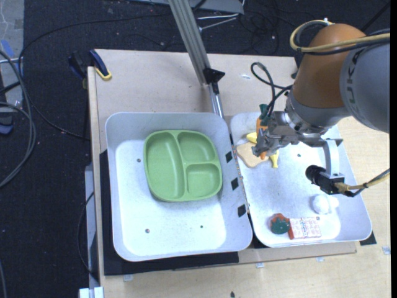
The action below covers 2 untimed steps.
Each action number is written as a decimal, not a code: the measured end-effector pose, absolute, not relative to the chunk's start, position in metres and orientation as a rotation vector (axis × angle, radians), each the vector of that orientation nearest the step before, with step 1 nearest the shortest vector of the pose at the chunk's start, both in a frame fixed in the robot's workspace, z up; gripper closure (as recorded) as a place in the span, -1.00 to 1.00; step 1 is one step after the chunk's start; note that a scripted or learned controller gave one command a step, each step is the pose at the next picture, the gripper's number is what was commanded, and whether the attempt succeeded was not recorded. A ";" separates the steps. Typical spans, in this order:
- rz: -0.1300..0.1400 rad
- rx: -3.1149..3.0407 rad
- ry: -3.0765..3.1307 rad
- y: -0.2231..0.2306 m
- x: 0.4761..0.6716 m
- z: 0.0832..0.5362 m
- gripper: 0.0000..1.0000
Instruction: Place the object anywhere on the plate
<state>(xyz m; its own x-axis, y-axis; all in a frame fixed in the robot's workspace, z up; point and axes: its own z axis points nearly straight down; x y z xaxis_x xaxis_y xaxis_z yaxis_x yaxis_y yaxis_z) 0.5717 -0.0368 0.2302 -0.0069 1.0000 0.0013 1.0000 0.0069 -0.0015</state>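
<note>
Jaws: cannot tell whether they are spread or pressed together; the gripper (265, 146) points down at the far left corner of the right bin, dark and crowded against the items under it.
Object under gripper: a small pile, a flat tan piece (248, 158) with yellow pieces (273, 159) and an orange bit, lies right at the gripper's tip. Whether any of it is between the jaws cannot be told.
Near edge of right bin: a red and white packet (305, 228) lies beside a small green and red item (278, 225); a white ball (324, 203) sits just behind them.
Right bin: a shallow white bin (291, 185) with a speckled floor.
Plate: a green plate (183, 164) with three compartments sits in the far half of the left bin (124, 185), well apart from the gripper.
Arm: grey with an orange band (329, 61), reaching in from the right; a black cable loops near the wrist.
Bench: a pale wooden bench top (155, 79) bears both bins side by side; a blue and yellow clamp (99, 65) grips its far left corner.
Room: a dark speckled floor with black cables surrounds the bench; a slanted metal pole (189, 30) rises from the far edge of the bins.
</note>
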 end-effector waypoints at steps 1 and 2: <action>-0.002 -2.213 -2.229 0.015 0.564 0.240 1.00; 0.001 -2.212 -2.228 0.065 0.556 0.227 1.00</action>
<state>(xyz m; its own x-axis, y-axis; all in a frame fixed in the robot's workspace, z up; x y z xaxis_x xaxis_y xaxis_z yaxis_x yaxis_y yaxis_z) 0.5562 0.0650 0.2268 -0.0070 1.0000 0.0010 1.0000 0.0070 -0.0020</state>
